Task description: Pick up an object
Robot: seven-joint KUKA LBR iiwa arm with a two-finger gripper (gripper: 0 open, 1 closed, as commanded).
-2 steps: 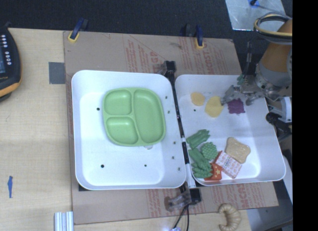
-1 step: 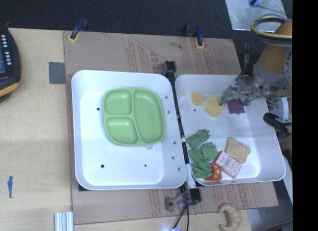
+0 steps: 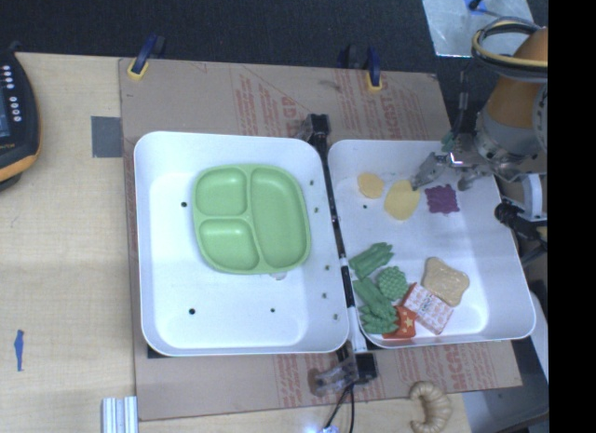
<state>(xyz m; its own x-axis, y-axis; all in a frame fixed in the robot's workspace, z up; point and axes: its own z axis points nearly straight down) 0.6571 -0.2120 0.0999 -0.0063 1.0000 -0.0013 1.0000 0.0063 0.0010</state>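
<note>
camera view: the gripper (image 3: 445,172) hangs low over the far part of the right bin (image 3: 498,277), and its arm (image 3: 510,96) comes in from the right side. whether the gripper is released or clenched i cannot tell, because it looks dark and blurred from this slanted angle, and nothing is clearly seen held in it.

the nearest things to it are a purple piece (image 3: 442,199), just beside and a little toward the near side, and a pale yellow piece (image 3: 402,201), just to the left of it. a smaller yellow disc (image 3: 371,185) lies near, further left. i judge that the purple piece or the pale yellow piece is the likely target.

both look like small toy food, so i expect they are light and not fragile. the yellow piece looks smooth and may slip; it is better to take it across its narrow width. its long axis runs a little from far-right to near-left. the purple piece looks bumpy, almost square, with no clear direction; its rough sides should give good hold.

at the near end of the same bin are green pieces (image 3: 376,282), a tan slice like bread (image 3: 445,280) and a red and white packet (image 3: 424,311), all close together. the left bin (image 3: 163,236) bears a green divided plate (image 3: 251,218).
</note>
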